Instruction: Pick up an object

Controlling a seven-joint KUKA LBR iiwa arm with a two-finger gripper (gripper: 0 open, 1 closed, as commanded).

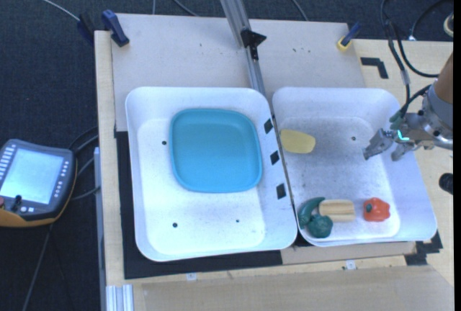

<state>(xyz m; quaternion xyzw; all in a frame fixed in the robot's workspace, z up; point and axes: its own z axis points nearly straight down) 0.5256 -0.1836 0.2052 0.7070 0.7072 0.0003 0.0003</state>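
Two white bins were seen side by side. A blue plate (216, 149) lay in the left bin (148, 180). In the right bin (338, 104) were placed a yellow piece (297, 141), a green vegetable (315, 218), a tan block (337, 210) and a red pepper (375, 209) — all untouched. The gripper (387, 147) was held above the bin's right side, fingers spread — nothing between them.

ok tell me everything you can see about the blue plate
The plate is a squarish, round-cornered dish in flat turquoise, plastic by its look, with a raised rim and shallow well. It lies flat and upright in the middle of the left bin, turned slightly against the bin's edges. It sits alone there, and the gripper is over the right bin.
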